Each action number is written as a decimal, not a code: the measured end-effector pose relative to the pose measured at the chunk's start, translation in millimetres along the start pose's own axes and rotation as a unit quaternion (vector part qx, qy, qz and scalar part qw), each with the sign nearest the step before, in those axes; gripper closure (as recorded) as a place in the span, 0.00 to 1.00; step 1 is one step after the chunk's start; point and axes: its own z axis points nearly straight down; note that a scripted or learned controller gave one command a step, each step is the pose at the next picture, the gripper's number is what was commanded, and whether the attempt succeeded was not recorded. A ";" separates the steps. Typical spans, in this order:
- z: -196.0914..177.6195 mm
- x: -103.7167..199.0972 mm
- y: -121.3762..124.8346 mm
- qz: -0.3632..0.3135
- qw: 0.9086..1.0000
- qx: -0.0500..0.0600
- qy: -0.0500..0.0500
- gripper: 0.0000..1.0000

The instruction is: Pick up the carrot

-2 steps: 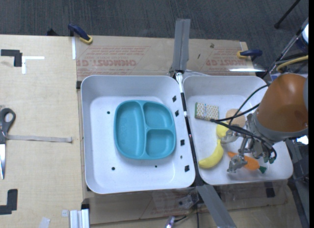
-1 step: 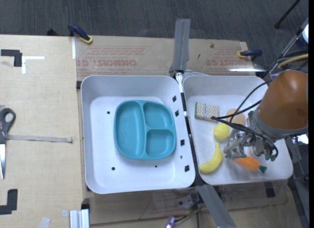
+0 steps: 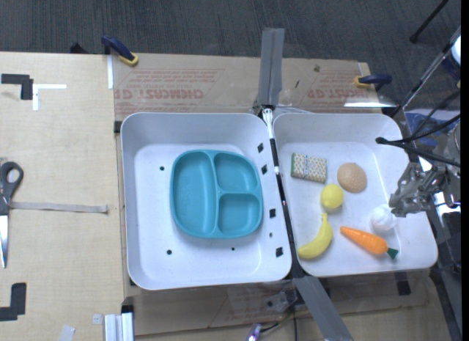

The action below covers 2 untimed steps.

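Camera view, looking down at a slant. My claw [image 3: 407, 199] comes in from 3 o'clock and hangs over the right edge of the right bin [image 3: 366, 131]. Its metal is a tangle against cables; I cannot tell how it is set. Nothing visible in its grip.

The carrot [image 3: 364, 240] lies on the right bin's floor toward 5 o'clock, orange body pointing to 9 o'clock, green top [image 3: 393, 252] at its 4 o'clock end. It sits apart from my claw, below and to the left of it. A small white object [image 3: 382, 219] rests just above the carrot, near my claw.

Banana [image 3: 317, 241] at 9 o'clock of the carrot, close by. Lemon [image 3: 332, 197] just above the banana. Brownish round item [image 3: 352, 177] at the lemon's 1 o'clock. Patterned block [image 3: 309, 167] toward the bin's 10 o'clock.

Left bin [image 3: 139, 185] holds a teal divided plate [image 3: 217, 193], centred.
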 end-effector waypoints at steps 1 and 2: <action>0.0 0.1 0.1 0.000 1.000 0.000 0.000 0.00; 151.1 3.5 21.2 0.038 0.999 -0.001 0.001 0.00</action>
